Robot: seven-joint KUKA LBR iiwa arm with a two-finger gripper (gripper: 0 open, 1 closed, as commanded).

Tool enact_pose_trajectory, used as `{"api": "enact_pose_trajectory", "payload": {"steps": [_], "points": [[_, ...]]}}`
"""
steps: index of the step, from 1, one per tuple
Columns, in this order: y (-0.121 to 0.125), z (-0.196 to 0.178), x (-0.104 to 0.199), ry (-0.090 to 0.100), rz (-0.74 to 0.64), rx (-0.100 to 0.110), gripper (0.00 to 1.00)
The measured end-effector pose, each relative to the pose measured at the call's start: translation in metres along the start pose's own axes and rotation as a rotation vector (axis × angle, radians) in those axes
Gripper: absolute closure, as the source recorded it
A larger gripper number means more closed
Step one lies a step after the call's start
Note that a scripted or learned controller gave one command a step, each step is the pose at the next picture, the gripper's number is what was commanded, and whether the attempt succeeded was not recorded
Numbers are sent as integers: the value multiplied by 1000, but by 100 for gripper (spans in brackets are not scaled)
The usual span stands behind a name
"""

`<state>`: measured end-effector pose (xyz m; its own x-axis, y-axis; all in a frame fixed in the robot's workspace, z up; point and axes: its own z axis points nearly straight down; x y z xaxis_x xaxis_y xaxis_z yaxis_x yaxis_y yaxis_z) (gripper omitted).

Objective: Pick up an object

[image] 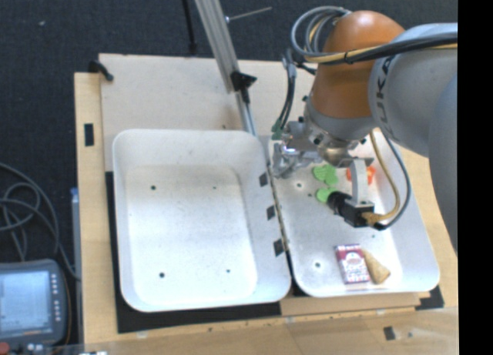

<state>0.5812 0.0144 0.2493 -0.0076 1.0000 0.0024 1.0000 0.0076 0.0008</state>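
The arm reaches in from the right and hangs over the right bin. Its gripper is low at that bin's upper left corner, close to the divider between the bins. Green pieces lie just right of the gripper, partly hidden by the wrist. A small red and white box and a tan wedge-shaped piece lie near the bin's front edge. An orange and white object peeks out under the arm.
The left bin sits beside the right one. A slanted metal post rises behind the bins. A black cable connector dangles from the wrist over the right bin. A screen device stands at the lower left.
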Motion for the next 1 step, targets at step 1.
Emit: {"api": "enact_pose_trajectory", "payload": {"steps": [1], "points": [[-14,-3,42,0,0,1,100]]}}
